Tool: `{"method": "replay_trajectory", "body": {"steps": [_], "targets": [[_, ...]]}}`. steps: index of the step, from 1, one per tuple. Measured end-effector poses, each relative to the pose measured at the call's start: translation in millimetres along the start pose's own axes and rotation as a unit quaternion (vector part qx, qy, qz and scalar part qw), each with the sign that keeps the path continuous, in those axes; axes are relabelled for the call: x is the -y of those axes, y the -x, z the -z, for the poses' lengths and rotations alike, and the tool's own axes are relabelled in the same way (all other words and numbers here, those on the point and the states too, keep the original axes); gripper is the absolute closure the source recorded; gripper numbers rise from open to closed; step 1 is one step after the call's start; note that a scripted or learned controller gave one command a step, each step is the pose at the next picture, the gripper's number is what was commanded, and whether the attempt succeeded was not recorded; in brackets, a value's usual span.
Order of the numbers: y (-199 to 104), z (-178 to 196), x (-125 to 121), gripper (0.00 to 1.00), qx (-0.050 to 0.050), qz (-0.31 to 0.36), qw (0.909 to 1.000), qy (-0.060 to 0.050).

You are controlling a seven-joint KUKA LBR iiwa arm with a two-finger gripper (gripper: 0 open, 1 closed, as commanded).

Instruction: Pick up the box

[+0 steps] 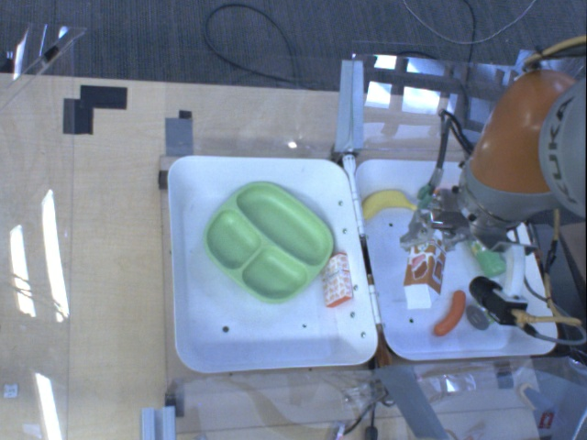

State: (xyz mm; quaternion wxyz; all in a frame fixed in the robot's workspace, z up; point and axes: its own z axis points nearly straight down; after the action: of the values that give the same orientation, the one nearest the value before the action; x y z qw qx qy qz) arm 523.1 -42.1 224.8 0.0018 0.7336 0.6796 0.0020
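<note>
My end effector [431, 232] hovers at the top of the box [424, 277] in the right bin [404, 337]; I cannot tell its state. Lifting remains undone.

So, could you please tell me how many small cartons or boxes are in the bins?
2: one box in the left bin beside the green plate, one box in the right bin under the gripper; the arm may hide more.

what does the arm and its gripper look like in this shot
The arm is a bulky rounded body with a large orange band and grey casing below it. Thin dark cables run along its side. The gripper is a small metallic grey assembly with a bit of green near its base.
</note>
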Motion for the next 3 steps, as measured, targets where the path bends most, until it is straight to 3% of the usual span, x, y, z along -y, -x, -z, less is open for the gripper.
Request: {"method": "replay_trajectory", "body": {"steps": [1, 2, 3], "targets": [[-88, -24, -35, 1.00, 0.001, -0.181, 0.9834, -0.002], [-111, -41, 14, 1.00, 0.000, -0.002, 1.0000, -0.002], [-93, 42, -81, 1.00, 0.000, 0.041, 0.9992, 0.001]]}}
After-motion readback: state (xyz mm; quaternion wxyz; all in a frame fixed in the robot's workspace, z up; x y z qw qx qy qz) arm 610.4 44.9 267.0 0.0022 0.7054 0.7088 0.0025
